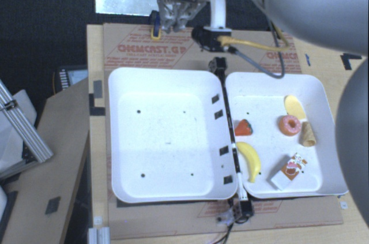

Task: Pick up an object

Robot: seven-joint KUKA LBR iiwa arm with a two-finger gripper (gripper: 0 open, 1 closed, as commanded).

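The right bin point(323, 179) holds several small items. Among them are a red wedge-shaped piece point(244, 128), a yellow banana point(249, 161), a pink donut point(289, 124) and a tan cone point(308, 134). A pale yellow slice point(294, 104) and a white and red box point(292, 169) lie there too. My gripper point(176, 17) hangs high over the bench's far side, behind the left bin's back rim and well away from every item. Nothing hangs below it.
The left bin point(124, 139) sits beside the right one, with a black-clipped divider point(225, 122) between them. A yellow and grey cable point(253, 47) loops from the wrist over the cardboard point(144, 48) behind the bins. The big grey arm covers the upper right.
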